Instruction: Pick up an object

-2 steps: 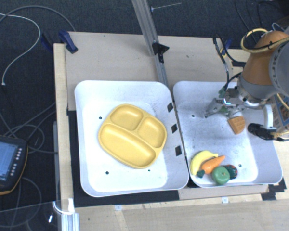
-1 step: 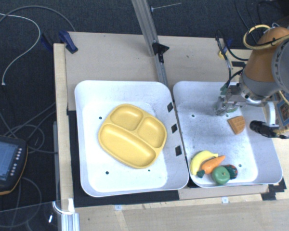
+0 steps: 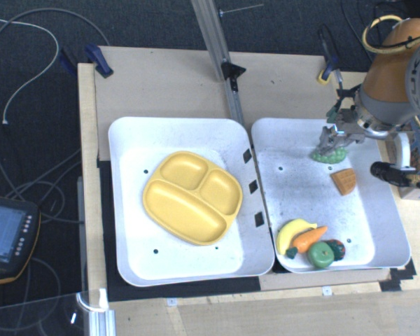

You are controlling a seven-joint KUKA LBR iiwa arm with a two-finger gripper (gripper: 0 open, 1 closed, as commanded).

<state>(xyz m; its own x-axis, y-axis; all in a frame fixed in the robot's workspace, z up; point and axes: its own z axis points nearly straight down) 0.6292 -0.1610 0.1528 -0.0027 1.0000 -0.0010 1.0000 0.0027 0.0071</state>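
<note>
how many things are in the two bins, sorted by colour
yellow: 2, divided plate and banana
orange: 2, carrot and a tan-orange wedge
green: 2, round fruit and a leafy piece under the claw
dark red: 1, partly hidden item
total: 7

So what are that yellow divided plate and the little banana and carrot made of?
Yellow plate: looks like moulded plastic, smooth with a soft sheen, three compartments. Banana and carrot: probably toy plastic, evenly coloured and slightly glossy, though too small to be sure.
</note>
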